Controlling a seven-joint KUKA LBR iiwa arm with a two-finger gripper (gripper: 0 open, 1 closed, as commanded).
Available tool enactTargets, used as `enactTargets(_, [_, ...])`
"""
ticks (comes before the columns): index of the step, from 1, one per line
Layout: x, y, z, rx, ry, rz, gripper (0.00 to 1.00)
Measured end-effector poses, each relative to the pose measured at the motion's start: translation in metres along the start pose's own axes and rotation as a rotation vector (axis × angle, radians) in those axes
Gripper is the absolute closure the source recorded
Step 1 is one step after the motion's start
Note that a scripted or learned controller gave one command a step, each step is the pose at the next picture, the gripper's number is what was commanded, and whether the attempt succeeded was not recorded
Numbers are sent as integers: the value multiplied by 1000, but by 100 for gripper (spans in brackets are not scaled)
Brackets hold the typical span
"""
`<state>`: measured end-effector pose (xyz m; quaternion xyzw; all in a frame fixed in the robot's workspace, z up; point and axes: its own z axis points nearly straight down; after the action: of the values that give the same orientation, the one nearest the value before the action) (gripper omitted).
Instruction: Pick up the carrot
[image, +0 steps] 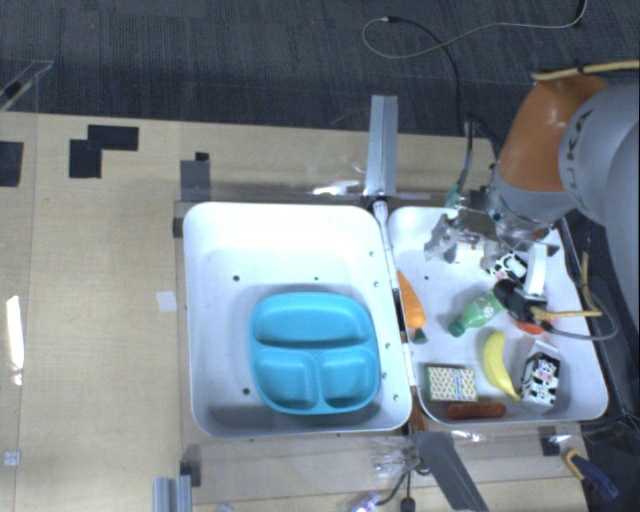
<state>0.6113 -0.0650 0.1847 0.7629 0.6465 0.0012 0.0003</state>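
The carrot (410, 304) is orange and lies along the left wall of the right bin (590, 398), close to the divider between the bins. My gripper (455, 242) hangs over the back of the right bin, up and to the right of the carrot and apart from it. Nothing shows in its grasp.
Around the carrot in the right bin are a green bottle (473, 313), a banana (497, 362), a small patterned box (451, 382), a red-brown stick (475, 409) and two black-and-white spotted items (541, 380). The left bin (210, 250) holds a blue divided tray (315, 350).
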Motion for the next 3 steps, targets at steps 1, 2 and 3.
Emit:
enactTargets(1, [49,-62,-1,-2,0,-204,0])
enactTargets(2, [71,-61,-1,-3,0,-212,0])
enactTargets(3, [70,-61,-1,-3,0,-211,0])
